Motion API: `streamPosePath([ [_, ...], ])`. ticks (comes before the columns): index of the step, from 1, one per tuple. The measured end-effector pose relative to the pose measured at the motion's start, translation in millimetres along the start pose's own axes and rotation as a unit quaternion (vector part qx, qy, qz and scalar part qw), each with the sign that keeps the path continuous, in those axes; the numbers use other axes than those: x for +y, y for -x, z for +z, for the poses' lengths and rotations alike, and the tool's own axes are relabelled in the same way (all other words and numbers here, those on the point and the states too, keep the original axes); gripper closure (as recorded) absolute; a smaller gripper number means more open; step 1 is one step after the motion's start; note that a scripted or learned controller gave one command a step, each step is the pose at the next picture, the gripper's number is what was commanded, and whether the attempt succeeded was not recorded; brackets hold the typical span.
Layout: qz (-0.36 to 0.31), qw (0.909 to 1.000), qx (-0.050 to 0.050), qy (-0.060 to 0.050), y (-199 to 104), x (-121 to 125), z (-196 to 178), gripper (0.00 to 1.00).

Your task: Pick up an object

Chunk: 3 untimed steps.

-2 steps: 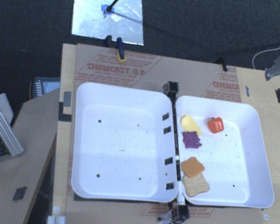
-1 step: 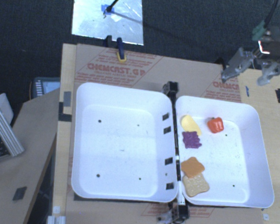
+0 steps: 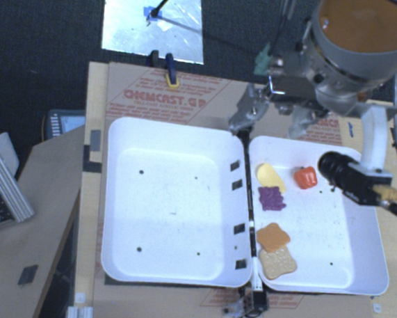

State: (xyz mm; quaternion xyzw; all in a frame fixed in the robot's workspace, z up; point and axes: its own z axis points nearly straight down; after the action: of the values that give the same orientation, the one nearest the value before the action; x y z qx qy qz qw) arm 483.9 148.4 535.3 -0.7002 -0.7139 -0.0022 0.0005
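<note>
Now, the gripper [image 3: 275, 119] hangs spread and empty, well beyond the purple piece [image 3: 271, 197], over the far edge of the right bin [image 3: 331, 230]. I'd go for the red block [image 3: 306, 177], near the purple piece and standing free. The yellow piece [image 3: 269, 174] crowds the purple piece. On the purple piece's near side, the orange slice [image 3: 273, 235] overlaps the bread slice [image 3: 277, 263].
</note>
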Motion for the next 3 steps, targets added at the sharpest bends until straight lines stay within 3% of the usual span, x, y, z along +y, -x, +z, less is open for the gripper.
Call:
streamPosePath([
  [1,0.007,1.0,0.0,0.002,8,3,-11,1.0],
  [2,0.004,1.0,-0.001,-0.002,-59,3,17,1.0],
  [3,0.006,1.0,-0.001,0.001,-86,55,1,1.0],
])
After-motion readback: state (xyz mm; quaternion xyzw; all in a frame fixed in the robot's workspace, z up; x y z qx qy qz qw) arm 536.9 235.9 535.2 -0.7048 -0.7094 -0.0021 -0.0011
